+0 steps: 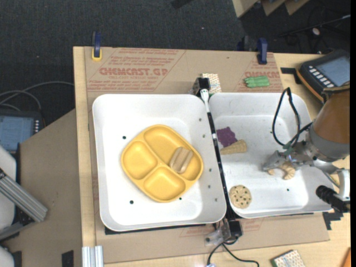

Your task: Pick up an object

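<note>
Nearest the viewer, at the front edge of the right bin (261, 209), lies a round cookie (240, 196), flat and pale with dark specks, well apart from everything else in that bin.

A little farther back and to the right, the gripper (280, 166) is low inside the right bin, its grey metal fingers reaching toward the left from the arm (334, 128). A small tan object (286, 172), lumpy and irregular like a bit of toy food, lies right at the fingertips, partly under them. Whether the fingers are closed on it or merely beside it cannot be told, nor how far apart they are. Its long axis seems to run left to right, roughly in line with the fingers. This is the thing closest to the gripper and the likeliest target.

To the left, near the divider, sits a pale yellow wedge (235, 147) touching a dark purple piece (226, 134) just behind it.

In the left bin (111, 166) rests a glossy yellow plastic plate (139, 160) with compartments; a tan bread-like roll (181, 159) lies in its right compartment.

Farthest back, on the brown board behind the bins, is a small green object (256, 82).
</note>
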You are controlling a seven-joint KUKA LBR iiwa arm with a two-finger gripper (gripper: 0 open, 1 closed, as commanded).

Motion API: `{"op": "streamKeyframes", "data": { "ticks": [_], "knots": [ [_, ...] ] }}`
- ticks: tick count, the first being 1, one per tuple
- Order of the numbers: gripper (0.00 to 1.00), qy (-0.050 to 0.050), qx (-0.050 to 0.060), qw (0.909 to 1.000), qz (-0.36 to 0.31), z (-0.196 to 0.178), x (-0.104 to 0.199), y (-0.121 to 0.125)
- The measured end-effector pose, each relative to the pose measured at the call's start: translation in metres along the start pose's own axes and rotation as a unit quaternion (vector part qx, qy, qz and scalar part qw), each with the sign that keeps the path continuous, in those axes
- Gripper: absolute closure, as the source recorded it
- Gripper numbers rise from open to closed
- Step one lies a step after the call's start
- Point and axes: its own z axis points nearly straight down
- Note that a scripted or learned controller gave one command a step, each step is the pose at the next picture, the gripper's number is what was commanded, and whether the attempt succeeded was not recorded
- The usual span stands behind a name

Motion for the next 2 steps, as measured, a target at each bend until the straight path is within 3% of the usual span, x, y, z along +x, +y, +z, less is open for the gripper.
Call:
{"op": "streamKeyframes", "data": {
  "ticks": [1, 2],
  "knots": [
    [1.0, -0.002, -0.004, 1.0, -0.002, -0.01, 0.002, 0.004],
    [1.0, 0.0, -0.004, 1.0, -0.006, 0.0, 0.066, 0.035]
  ]
}}
